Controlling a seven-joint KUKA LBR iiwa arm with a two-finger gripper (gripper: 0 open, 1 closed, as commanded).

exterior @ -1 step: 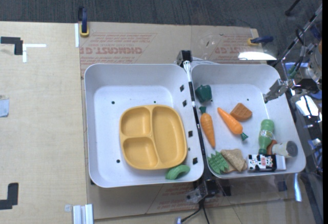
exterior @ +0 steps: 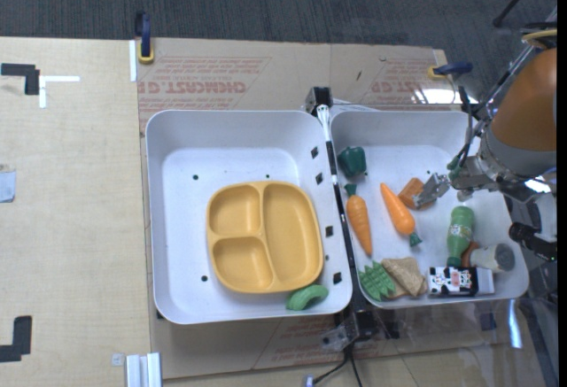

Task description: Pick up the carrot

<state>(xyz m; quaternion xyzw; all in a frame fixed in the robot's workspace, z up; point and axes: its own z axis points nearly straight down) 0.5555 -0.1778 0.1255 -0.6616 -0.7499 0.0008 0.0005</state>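
Observation:
Two orange carrots lie in the right bin [exterior: 496, 292]. One carrot [exterior: 358, 222] is near the bin's left wall, its green top pointing to the back. The other carrot [exterior: 398, 209] lies slantwise in the middle, its green stub toward the front. My gripper [exterior: 432, 189] hangs over the middle of the bin, just right of this second carrot's thick end and beside a small orange piece [exterior: 410, 192]. It looks open, with nothing between its fingers.
The right bin also holds a green pepper [exterior: 353, 161], a green bottle [exterior: 459, 233], bread [exterior: 405, 274], lettuce [exterior: 378, 281], a black-and-white carton [exterior: 453, 281] and a grey cup [exterior: 501, 257]. In the left bin [exterior: 168, 199] are a yellow divided plate [exterior: 264, 236] and a green piece [exterior: 306, 297].

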